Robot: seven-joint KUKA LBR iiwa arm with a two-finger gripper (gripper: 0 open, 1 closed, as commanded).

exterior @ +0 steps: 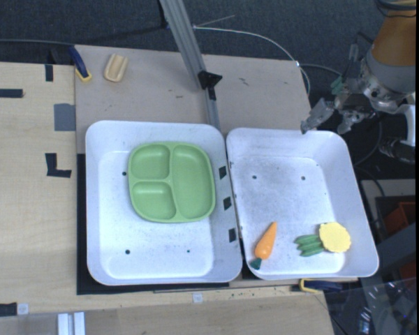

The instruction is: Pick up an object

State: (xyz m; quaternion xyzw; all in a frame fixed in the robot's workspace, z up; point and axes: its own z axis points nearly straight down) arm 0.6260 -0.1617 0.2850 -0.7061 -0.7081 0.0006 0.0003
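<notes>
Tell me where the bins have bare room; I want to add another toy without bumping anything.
Right bin: the far half, beyond the carrot and the yellow-and-green toy, is bare. Left bin: a bare strip along the near wall, in front of the green plate. The right bin's near edge is crowded.

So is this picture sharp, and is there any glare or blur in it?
Camera view: evenly lit, soft shadows, white bins bright but not glaring; carrot and green plate fairly crisp; pincer at the upper right looks darker and slightly smeared.
</notes>
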